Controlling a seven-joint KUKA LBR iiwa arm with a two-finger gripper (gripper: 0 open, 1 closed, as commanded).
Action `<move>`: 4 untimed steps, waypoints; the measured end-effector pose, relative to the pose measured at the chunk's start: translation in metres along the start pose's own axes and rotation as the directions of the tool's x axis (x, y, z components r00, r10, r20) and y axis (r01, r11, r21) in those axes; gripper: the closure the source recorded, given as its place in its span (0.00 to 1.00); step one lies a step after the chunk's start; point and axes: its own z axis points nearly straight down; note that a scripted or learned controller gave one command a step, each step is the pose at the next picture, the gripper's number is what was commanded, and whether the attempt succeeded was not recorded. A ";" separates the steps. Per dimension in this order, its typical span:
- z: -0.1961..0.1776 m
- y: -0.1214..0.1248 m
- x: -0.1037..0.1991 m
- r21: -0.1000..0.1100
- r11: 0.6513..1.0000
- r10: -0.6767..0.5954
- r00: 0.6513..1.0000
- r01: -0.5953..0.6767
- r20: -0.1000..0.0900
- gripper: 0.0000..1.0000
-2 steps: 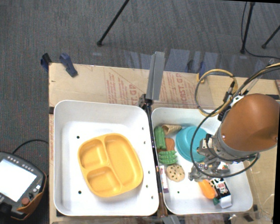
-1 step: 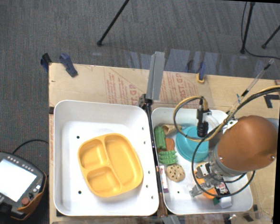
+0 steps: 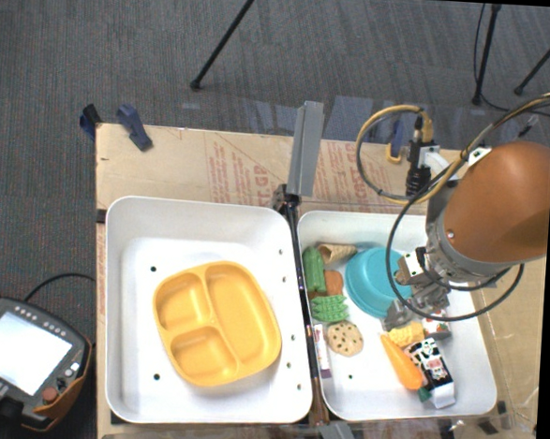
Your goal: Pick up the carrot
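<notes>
The carrot (image 3: 401, 362) is orange and lies slanted in the right bin (image 3: 366, 398), towards its front right. My gripper (image 3: 413, 315) hangs under the orange wrist band, just above and behind the carrot's upper end, over a small yellow item (image 3: 401, 336). The gripper does not touch the carrot and I see nothing held in it. The carrot's right side lies against a black-and-white carton (image 3: 431, 360).
The right bin also holds a teal bowl (image 3: 372, 279), a cookie (image 3: 345, 338), green toy vegetables (image 3: 329, 308), a beige cone (image 3: 338, 254) and a small white-blue box (image 3: 441, 394). A yellow divided plate (image 3: 216, 324) lies in the left bin (image 3: 132, 251).
</notes>
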 end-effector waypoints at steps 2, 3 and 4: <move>-0.073 0.056 0.017 -0.009 1.000 0.021 1.000 -0.021 0.002 1.00; -0.072 0.056 0.016 -0.011 1.000 0.020 1.000 -0.020 0.004 0.00; 0.037 0.031 0.009 -0.016 0.967 -0.253 0.967 0.253 0.011 0.00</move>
